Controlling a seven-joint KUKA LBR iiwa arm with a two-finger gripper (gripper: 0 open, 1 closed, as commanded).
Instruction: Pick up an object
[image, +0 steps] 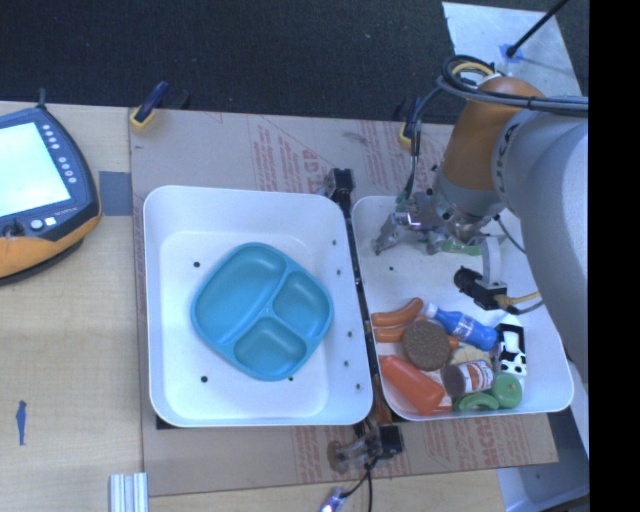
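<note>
The tool (432, 235) is seen hovering over the bare upper part of the right bin (372, 215), fingers spread, nothing pinched. The toy pile (445, 360) lies lower right. A descent onto one item is called for.

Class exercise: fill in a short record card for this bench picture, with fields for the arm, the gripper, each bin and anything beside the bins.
arm: grey with orange band, reaching in from the right
gripper: above the far end of the right bin, nothing seen between the jaws
left bin: blue divided plate
right bin: heap of toy food at near end, including hot dog, blue bottle, brown cookie
beside bins: control tablet, at left
</note>
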